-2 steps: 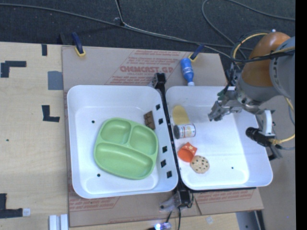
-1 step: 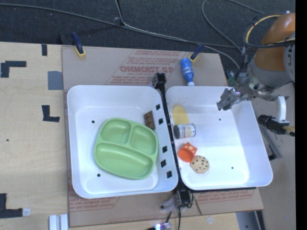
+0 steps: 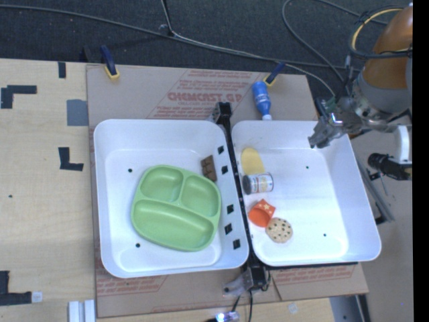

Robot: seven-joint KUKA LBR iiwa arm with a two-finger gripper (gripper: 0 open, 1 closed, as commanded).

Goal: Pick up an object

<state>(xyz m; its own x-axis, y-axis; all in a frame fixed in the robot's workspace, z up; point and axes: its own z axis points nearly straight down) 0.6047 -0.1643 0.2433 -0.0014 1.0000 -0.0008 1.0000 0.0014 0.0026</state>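
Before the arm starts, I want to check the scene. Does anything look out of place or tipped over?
Yes, two things. A blue bottle lies on the cardboard behind the right bin, outside both bins. Inside that bin, a small jar lies on its side near the yellow object. The gripper hovers at the bin's far right corner.

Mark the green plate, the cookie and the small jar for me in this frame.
green plate [image 3: 175, 208], camera view, on the ridge between its compartments.
cookie [image 3: 279, 230], camera view, on the middle of its top face.
small jar [image 3: 258, 183], camera view, on the middle of its side, lying down.
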